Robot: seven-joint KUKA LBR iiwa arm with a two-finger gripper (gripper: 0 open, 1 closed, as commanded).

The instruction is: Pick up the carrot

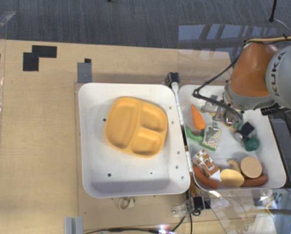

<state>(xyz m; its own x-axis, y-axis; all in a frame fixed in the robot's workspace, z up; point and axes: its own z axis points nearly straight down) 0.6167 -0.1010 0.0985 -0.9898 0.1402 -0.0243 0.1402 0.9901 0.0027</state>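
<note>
The carrot (197,118), orange and short, lies in the right bin (275,152) near its left wall, pointing up and down the view. My gripper (215,128) hangs just to the right of the carrot, low over the bin and close beside it. Nothing shows held in it. The grey arm with its orange band (250,72) reaches in from the right above the bin's far side.
A green item (193,134) lies just below the carrot. A green ball (251,143), a wooden disc (251,167), a yellow piece (232,177), red sausages (206,177) and a small packet (205,161) crowd the bin's front. The left bin (94,169) holds a yellow divided plate (135,126).
</note>
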